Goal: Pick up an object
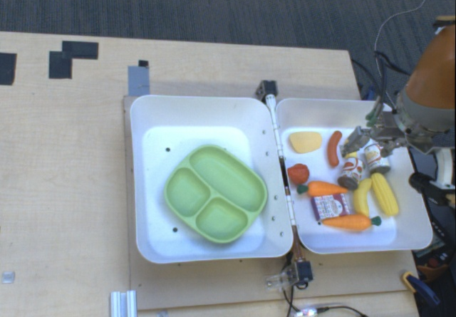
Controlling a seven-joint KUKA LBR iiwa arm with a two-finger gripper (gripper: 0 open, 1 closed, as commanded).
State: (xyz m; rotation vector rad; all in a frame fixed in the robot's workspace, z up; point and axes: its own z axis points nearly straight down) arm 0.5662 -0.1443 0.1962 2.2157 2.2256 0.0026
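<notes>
hovering over right bin [420, 241] — hand [365, 143] above small cans [362, 160]; finger state unclear — can't tell

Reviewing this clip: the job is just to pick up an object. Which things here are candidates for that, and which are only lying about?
Part of the job (right bin, near the gripper):
yellow wedge
sausage
tomato
two carrots
red packet
cans
banana
corn cob

Just lying about:
green divided plate in the left bin

Grey arm, orange band, jaws [365, 143] lowered
</notes>
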